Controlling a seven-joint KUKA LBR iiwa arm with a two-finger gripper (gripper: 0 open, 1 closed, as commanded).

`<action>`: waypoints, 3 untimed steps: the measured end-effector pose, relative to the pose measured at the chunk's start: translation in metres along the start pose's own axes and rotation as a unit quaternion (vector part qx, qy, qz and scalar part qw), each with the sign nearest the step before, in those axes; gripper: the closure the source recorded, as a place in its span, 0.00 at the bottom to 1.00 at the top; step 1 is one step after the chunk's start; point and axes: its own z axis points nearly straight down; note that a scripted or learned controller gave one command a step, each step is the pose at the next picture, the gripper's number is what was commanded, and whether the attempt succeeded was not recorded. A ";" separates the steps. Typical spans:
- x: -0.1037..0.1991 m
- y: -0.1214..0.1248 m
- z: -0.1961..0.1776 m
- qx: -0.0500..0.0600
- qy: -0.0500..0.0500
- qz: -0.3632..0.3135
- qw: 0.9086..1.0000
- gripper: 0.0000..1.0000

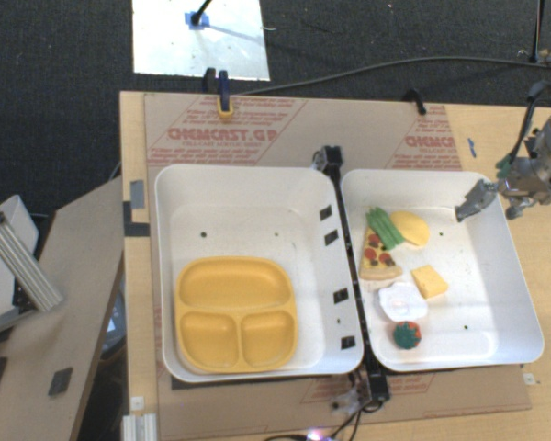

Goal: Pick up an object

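The right bin (519, 288) holds several toy foods. A green bean bundle (383, 226) lies beside a yellow oval piece (410, 229), with a pizza slice (378, 257) just below them. Further forward are a yellow cheese wedge (429, 281), a white round piece (401, 301) and a green and red ball (406, 334). My gripper (493, 203) hangs over the bin's far right corner, open, with nothing between its fingers. It is to the right of and apart from the yellow oval piece.
The left bin (257, 191) holds a yellow divided tray (237, 315) at its front. A black divider with clips (340, 246) runs between the bins. A cable (395, 67) crosses the bench behind them, and a white sheet (199, 26) lies at the back.
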 end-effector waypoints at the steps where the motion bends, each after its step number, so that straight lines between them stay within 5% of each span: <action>1: 0.001 0.002 -0.007 -0.006 -0.001 -0.002 1.000 0.00; 3: -0.011 0.019 0.092 -0.006 -0.001 -0.001 1.000 0.00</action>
